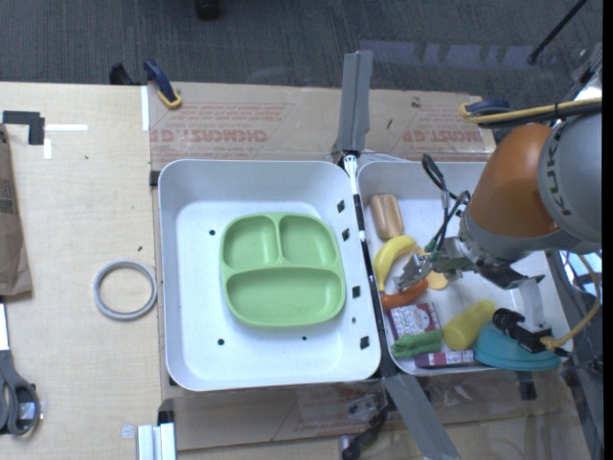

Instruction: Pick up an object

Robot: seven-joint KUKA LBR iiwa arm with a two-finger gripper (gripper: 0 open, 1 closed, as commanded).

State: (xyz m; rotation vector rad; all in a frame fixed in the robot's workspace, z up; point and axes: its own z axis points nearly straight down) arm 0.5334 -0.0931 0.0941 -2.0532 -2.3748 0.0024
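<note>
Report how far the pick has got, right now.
Done: the gripper is down in the right bin, beside the banana and above the orange item. In hand: nothing can be seen between its fingers. Left: closing on an object and lifting it; the green plate lies in the left bin.

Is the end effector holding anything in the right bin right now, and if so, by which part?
Cannot be told. The end effector is down among the items in the right bin, beside the banana, but the view is too cluttered there to show anything between it.
</note>
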